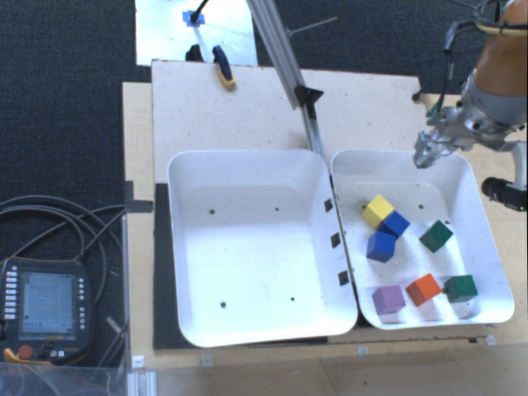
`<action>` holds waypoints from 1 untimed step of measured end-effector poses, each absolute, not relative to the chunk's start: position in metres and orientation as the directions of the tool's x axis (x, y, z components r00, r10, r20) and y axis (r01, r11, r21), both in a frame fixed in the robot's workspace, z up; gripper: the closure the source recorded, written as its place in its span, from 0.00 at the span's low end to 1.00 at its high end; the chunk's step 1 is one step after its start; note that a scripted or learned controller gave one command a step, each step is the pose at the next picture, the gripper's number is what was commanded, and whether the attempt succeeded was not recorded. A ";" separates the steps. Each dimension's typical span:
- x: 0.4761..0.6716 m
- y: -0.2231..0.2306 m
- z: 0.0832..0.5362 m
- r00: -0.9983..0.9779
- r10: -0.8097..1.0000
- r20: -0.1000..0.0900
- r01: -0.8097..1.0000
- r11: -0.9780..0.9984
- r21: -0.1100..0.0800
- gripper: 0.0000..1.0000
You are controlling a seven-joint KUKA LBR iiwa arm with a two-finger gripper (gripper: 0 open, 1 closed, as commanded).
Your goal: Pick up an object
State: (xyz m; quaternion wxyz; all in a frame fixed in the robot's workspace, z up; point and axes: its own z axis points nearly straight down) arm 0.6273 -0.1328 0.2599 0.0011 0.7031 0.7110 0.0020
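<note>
Gripper [426, 155] above bin's far rim, yellow cube [377, 209] well apart

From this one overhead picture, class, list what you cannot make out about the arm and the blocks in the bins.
- Gripper: small and blurred at the right bin's far rim, so its opening is unreadable.
- Arm: cut off by the top and right edges.
- Two blue blocks: they overlap, and the yellow block touches them, so stacking is unclear.
- Green block near the front right corner: partly blurred against the bin wall.
</note>
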 end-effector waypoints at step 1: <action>0.628 -0.085 0.250 -0.010 1.000 0.002 1.000 0.010 0.002 1.00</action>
